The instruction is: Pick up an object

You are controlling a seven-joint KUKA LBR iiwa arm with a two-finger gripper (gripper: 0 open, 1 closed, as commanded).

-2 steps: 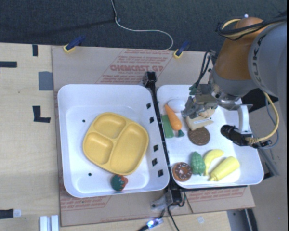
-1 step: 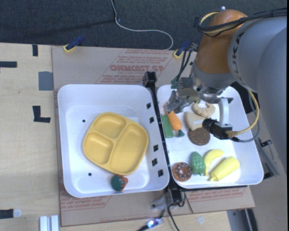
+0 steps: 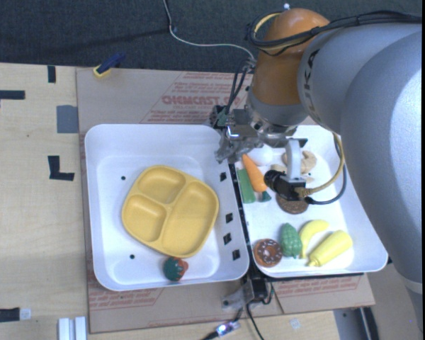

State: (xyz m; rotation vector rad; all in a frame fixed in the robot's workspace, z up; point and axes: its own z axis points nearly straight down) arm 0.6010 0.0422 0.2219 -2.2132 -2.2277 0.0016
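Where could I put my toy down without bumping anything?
Left white bin: bare floor all around the yellow divided plate, apart from the small red-green strawberry. Right white bin: crowded with toy food under the grey arm's gripper.

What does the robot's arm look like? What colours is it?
The arm is big, round and smooth, mostly grey, with a shiny orange band above the wrist. Thin black cables loop around it near the gripper, which looks metal and dark.
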